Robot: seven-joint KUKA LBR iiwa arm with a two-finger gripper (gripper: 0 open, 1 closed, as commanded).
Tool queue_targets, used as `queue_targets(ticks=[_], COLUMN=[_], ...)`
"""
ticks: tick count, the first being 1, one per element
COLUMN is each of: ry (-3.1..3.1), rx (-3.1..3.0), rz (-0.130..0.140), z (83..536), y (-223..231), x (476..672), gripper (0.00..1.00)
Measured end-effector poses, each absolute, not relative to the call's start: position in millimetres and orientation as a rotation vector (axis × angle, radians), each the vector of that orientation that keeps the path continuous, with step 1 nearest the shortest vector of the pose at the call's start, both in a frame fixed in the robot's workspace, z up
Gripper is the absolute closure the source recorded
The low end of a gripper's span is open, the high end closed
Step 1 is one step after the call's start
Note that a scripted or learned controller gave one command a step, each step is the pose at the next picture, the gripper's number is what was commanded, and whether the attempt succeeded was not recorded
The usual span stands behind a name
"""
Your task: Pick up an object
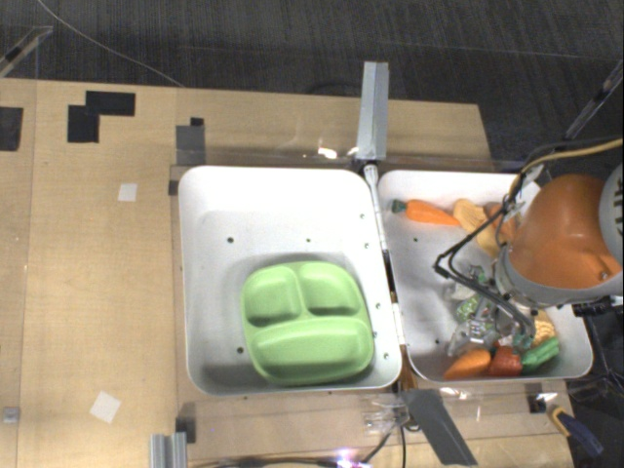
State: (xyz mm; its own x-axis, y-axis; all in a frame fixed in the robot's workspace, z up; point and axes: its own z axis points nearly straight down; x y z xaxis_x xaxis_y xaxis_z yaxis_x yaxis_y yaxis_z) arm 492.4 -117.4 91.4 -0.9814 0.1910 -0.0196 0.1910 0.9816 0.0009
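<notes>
Hand (475,328) low in right bin (421,261), near front edge, over toy food pile (502,357). Can't tell if hand's holding anything. Watch out: crowded pile, you could snag two or shove stuff into wall.

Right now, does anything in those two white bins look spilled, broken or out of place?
Nothing stands out. The green plate lies flat in the left bin. The toy food, a carrot among it, lies loose in the right bin, crowded toward its near corner under the arm.
</notes>
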Motion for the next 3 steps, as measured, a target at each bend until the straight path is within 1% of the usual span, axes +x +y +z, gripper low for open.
queue_targets(ticks=[1,2,3], ry=[3.115,3.097,3.07], rx=[-0.104,-0.113,-0.621], rz=[-0.01,-0.011,-0.004], z=[92,106,128], y=[-91,-89,-126], x=[494.4,499.7,516.8], gripper=[0.0,1.0,1.0])
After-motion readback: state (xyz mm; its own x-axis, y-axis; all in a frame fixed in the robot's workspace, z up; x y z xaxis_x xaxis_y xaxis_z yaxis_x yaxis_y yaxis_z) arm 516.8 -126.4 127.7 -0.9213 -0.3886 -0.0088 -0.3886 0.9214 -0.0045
